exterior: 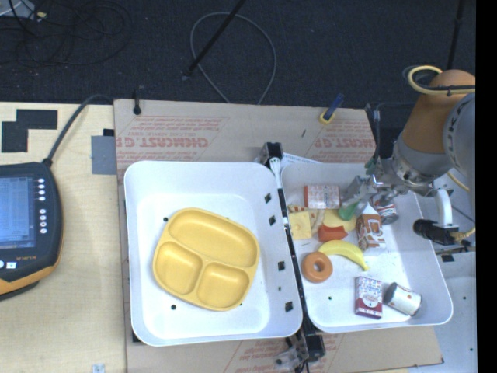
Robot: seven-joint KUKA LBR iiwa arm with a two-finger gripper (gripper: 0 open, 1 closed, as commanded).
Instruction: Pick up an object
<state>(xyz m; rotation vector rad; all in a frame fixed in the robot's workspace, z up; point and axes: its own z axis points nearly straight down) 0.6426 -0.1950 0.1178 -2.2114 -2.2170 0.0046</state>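
Observation:
The right bin [435,286] holds several small items. A white and red can [321,196] lies at its far left, with a yellow block [299,224] and a red and green toy fruit [335,228] beside it. A banana [344,252] and an orange donut [317,266] lie mid-bin. A brown and white carton [370,233] stands to the right of the fruit. A red carton [369,297] and a white cup [404,299] lie at the near side. My gripper [374,195] hangs low over the far part of this bin, just above the brown carton.
The left bin [147,185] holds a yellow divided plate [206,258]. A divider ridge [281,231] separates the two bins. A pendant with a screen [23,224] lies on the bench at far left. The grey arm [435,138] fills the right bin's far right corner.

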